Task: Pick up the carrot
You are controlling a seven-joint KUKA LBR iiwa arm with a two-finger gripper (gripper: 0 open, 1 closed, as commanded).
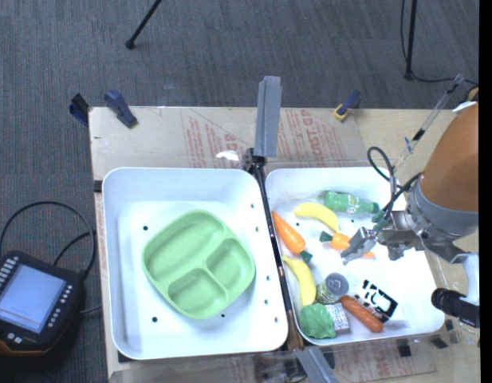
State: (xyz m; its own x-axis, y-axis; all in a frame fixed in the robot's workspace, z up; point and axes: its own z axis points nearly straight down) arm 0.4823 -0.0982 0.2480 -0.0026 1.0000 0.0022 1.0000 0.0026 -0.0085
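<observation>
An orange carrot [288,232] with a green stub lies at the left side of the right bin [425,294], near the divider. A second small orange piece with a green tip [339,239] lies mid-bin. My gripper [360,246] hangs low just right of that small piece, and a sliver of orange shows beneath it. It is well to the right of the long carrot. An orange-red carrot-like piece [362,313] lies near the front wall.
The right bin also has a green bottle [349,203], two bananas [316,213] [302,278], a can [335,285], a lettuce piece [316,320] and a black-and-white card [379,298]. The left bin [122,214] holds a green divided plate [199,263].
</observation>
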